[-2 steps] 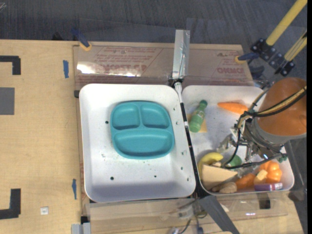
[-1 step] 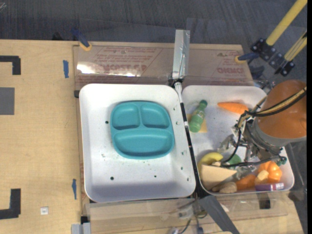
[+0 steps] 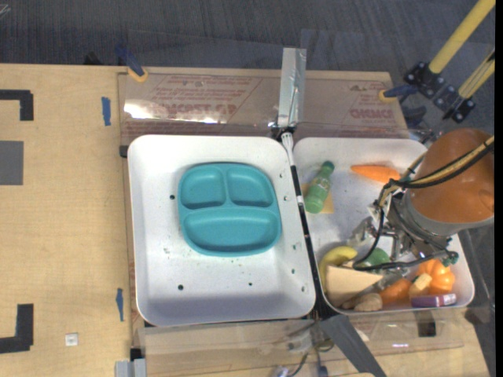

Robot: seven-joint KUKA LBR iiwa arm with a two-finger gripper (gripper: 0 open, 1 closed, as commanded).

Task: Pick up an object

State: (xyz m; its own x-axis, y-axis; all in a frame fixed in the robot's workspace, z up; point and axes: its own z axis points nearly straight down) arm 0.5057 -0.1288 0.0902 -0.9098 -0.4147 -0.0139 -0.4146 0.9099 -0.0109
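Two shallow white bins are seen side by side on the desk (image 3: 63, 210). The left bin (image 3: 149, 289) fills the middle of the frame and carries a teal divided plate (image 3: 229, 209), which lies flat near the bin's centre with two small compartments toward the top and one long compartment toward the bottom.

The right bin (image 3: 313, 151) sits at the right of the frame. In its upper left part a green bottle (image 3: 318, 187) is laid at a slant, just beside the wall shared with the left bin. An orange carrot (image 3: 376, 172) is found near the bin's top edge. At the lower right of the frame a cluster of toy food is crowded together: a yellow banana (image 3: 339, 256), a tan wedge (image 3: 350, 278), a green piece (image 3: 376, 256), an orange piece (image 3: 434, 276) and a purple piece (image 3: 432, 299).

The arm (image 3: 456, 181) is brought in from the right edge, its orange band held above the right bin. The tool (image 3: 391, 242) is lowered over the cluster, among cables and metal parts. Whether it is spread apart or closed cannot be told, and nothing can be made out as gripped.
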